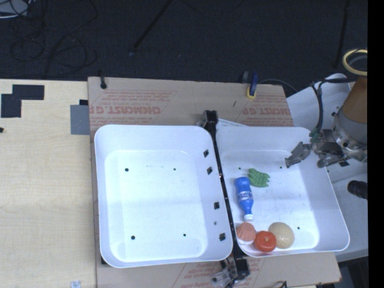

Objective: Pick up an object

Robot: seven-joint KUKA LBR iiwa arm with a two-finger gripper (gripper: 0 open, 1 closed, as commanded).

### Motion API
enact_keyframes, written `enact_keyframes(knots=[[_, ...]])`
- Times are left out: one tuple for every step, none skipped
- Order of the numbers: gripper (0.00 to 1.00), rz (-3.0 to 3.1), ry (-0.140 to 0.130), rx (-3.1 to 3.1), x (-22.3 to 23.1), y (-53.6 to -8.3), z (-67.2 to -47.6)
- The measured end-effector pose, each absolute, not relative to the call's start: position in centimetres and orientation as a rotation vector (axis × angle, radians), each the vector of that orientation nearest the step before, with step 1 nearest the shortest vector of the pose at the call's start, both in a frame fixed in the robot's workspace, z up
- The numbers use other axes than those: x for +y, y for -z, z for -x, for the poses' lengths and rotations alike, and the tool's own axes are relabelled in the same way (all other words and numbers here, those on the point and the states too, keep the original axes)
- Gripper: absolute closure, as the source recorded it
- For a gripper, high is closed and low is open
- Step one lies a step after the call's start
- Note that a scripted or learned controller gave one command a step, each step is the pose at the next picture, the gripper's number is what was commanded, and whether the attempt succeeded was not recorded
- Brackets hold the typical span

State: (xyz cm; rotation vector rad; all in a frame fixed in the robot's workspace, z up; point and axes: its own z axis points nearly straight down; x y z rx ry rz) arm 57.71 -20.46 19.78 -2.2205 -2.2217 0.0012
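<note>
Hovering over the right edge of the right white plastic bin [324, 221], the grey two-finger gripper [309, 153] sits near the upper-right corner, fingers spread, nothing between them. One dark finger pokes left over the bin floor, the other sits back toward the wrist.

Candidate objects all lie down-left of the gripper:
- small green leafy toy [258, 177], nearest, just left and below the fingertips, well clear of the bin walls
- blue plastic bottle with white cap [243, 197], next out, close to the black divider between bins; long axis runs near-vertical in view, cap end toward the front edge
- cluster at the front edge: pinkish round piece [245, 231], red tomato-like ball [265, 240], tan round ball [281, 234], touching or nearly so, farthest from the gripper

My read: the green toy is the short reach, a move left and down. Bottle needs jaws across its narrow width, so closing left-right in view. The front cluster is crowded, and a grasp there risks nudging neighbours.

The left white bin [120, 143] holds nothing to pick.
</note>
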Motion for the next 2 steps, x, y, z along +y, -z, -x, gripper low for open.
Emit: enact_keyframes(knots=[[1.0,2.218,-0.001,-2.223,-20.5,-20.8,-57.7],[1.0,2.217,0.0,-2.224,-16.5,-21.7,-59.4]])
